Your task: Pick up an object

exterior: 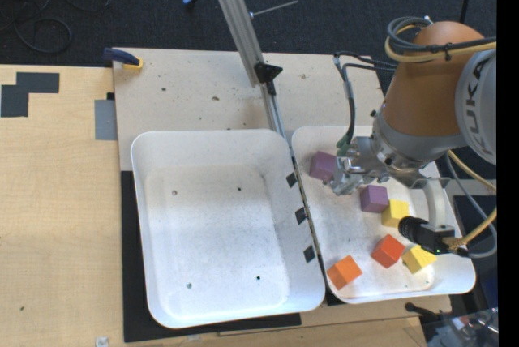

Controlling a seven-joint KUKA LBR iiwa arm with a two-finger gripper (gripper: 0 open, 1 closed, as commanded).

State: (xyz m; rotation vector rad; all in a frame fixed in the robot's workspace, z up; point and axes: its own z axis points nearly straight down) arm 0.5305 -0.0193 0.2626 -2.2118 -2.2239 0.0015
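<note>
Several small blocks lie in the right bin [320,248]: a purple block [323,166] near the far left, a second purple block [374,198], a yellow block [396,212], a red block [388,250], another yellow block [418,259] and an orange block [345,271] at the front. My gripper [349,177] hangs low over the bin between the two purple blocks, just right of the first one. Nothing shows between its fingers.
The left bin [211,228] sits beside the right one, split by a divider with black clips. A slanted aluminium bar [243,29] rises behind the bins. A blue-and-yellow tool [123,58] lies at the bench's far left.
</note>
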